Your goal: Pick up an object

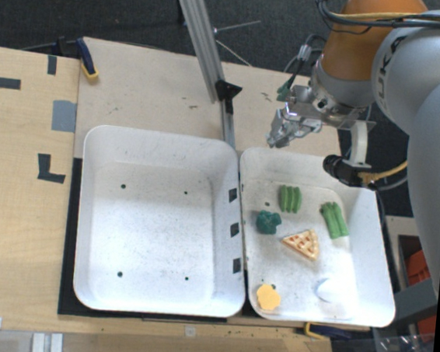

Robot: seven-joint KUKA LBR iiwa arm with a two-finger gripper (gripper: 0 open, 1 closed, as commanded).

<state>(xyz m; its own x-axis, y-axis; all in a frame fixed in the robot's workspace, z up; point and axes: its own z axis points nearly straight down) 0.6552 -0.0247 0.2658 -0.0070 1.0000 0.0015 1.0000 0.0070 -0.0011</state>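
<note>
The wooden bench bore two bins; the gripper hung above the right bin's far rim, finger state untellable, toys well below.

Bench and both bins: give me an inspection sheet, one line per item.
Surface: wooden bench bearing left bin and right bin, side by side.
Job's things: in the right bin, green ridged piece, green stalk, dark teal lump, waffle wedge, orange piece, white round piece.
Clutter: grey tape patches on the bench.
Grippers: gripper above the right bin's far edge, holding nothing.
Cables: black cables at the arm.
Surroundings: slanted metal rail; dark floor.
</note>
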